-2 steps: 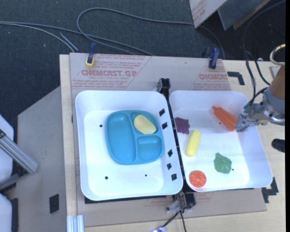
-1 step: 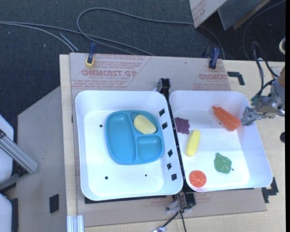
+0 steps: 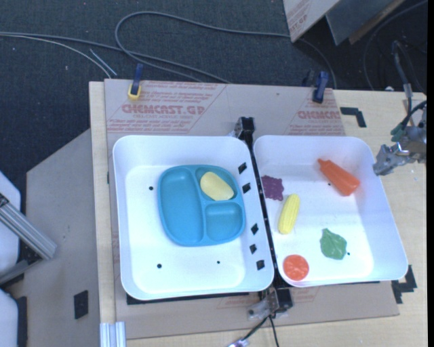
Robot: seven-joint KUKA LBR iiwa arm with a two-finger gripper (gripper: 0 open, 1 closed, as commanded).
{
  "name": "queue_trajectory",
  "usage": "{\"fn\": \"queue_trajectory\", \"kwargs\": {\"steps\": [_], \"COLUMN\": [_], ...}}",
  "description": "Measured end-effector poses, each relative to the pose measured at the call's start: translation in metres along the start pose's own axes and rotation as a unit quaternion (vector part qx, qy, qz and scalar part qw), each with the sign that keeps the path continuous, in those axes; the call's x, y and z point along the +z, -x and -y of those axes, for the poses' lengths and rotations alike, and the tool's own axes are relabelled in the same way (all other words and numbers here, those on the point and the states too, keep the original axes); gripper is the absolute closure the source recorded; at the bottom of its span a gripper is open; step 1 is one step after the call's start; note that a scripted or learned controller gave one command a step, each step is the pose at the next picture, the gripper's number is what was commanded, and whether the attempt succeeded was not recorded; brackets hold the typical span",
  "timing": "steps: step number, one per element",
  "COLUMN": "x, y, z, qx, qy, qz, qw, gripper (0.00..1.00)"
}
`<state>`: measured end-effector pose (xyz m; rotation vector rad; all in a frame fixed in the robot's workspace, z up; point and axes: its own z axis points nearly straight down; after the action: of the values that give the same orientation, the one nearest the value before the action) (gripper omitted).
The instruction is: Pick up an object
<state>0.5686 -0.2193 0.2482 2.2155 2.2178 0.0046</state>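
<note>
The right bin (image 3: 380, 223) holds an orange carrot-like piece (image 3: 339, 177) at its far right, a small purple piece (image 3: 272, 187) near the divider, a yellow corn cob (image 3: 289, 213), a green leafy piece (image 3: 333, 244) and a round red-orange slice (image 3: 296, 268) at the near rim. In the left bin (image 3: 135, 264) lies a blue divided plate (image 3: 190, 210) with a yellow lemon-like piece (image 3: 217, 185) in its far compartment. My gripper (image 3: 385, 161) hangs at the right bin's far right rim, just right of the orange piece, with nothing seen in it.
Two clamps (image 3: 136, 89) (image 3: 320, 87) pin the board at the back edge. Cables run over the dark floor behind the bench. A cardboard box (image 3: 308, 17) sits at the top right.
</note>
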Motion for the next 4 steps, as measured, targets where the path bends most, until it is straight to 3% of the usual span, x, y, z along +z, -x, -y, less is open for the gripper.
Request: {"fn": "queue_trajectory", "kwargs": {"steps": [2, 4], "x": [-0.013, -0.002], "y": [-0.100, -0.204], "z": [-0.022, -0.048], "qx": [-0.002, -0.002], "qy": [-0.002, -0.002], "qz": [-0.002, -0.002], "qw": [1.0000, 1.0000], "gripper": [1.00, 1.00]}}
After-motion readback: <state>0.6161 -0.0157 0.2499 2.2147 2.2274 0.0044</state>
